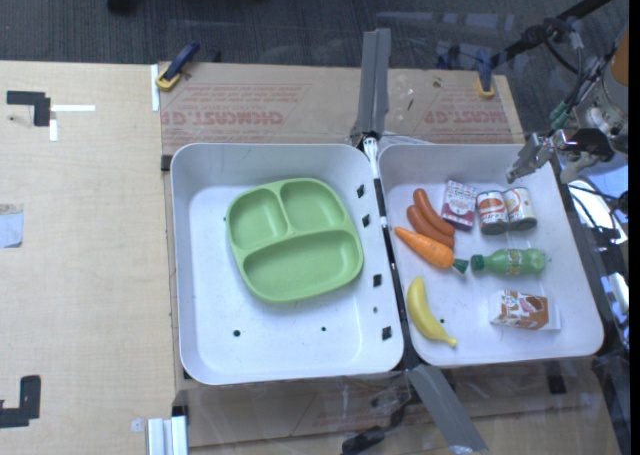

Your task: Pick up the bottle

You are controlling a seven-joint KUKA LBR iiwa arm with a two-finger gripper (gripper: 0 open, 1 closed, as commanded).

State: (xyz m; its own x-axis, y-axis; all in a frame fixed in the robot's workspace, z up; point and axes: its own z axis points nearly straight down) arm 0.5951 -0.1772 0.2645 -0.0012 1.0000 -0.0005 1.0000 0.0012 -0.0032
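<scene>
One camera view is all we have, looking down at a slant on two white bins on the desk. We see the claw [527,158] at the upper right rim of the right bin [575,243], hanging over the bin's far corner; whether it is released or clenched we cannot tell, since it is small and partly blurred here, and nothing visible sits in it.

Below the claw and a little to its left lies the bottle [508,262], on its side on the bin floor, green cap pointing left toward the carrot [424,247]. Between claw and bottle rest two small cans [504,210] and a red packet [459,204]; just beyond the bottle, farther from the claw, lies a small carton [521,310]. The banana [428,311] sits farther left and lower. The left bin [185,273] holds a green divided plate [295,239], well apart from the claw.

We judge the bottle light, smooth plastic, fairly stiff but round, so it may roll or slip. We would close across its body near the middle, fingers square to its long axis, away from the tapering neck.
</scene>
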